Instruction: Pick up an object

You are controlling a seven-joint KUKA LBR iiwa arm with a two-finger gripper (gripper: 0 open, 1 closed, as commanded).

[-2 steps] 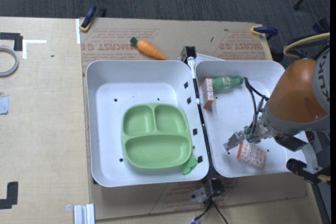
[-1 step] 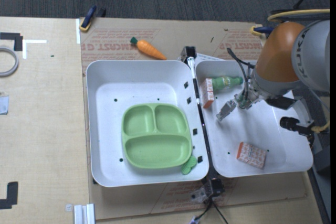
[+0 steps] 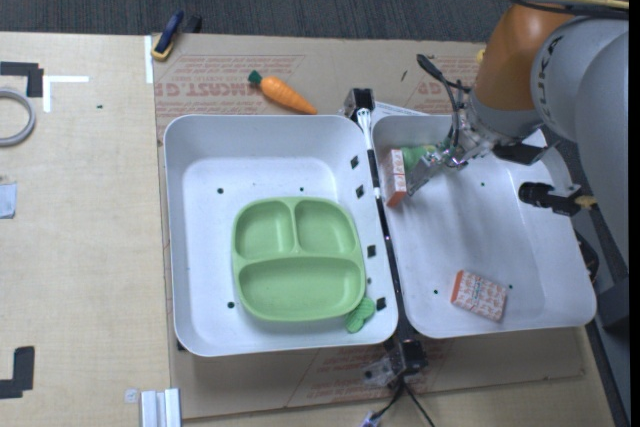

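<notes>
My gripper (image 3: 422, 172) is low in the right bin (image 3: 540, 315), near that bin's back left corner. It points down and left at a small red and white box (image 3: 396, 172) that leans against the bin's left wall. The gripper tip is touching or almost touching the box. A bit of green (image 3: 430, 155) shows just behind the gripper, and I cannot tell what it is. An orange patterned packet (image 3: 480, 295) lies flat near the front of the same bin, well away from the gripper.
The left bin (image 3: 200, 215) holds a green divided plate (image 3: 298, 260) and a small green object (image 3: 360, 315) at its front right corner. A toy carrot (image 3: 283, 93) lies on the cardboard behind the bins. The arm's grey body (image 3: 580, 95) covers the right bin's back right.
</notes>
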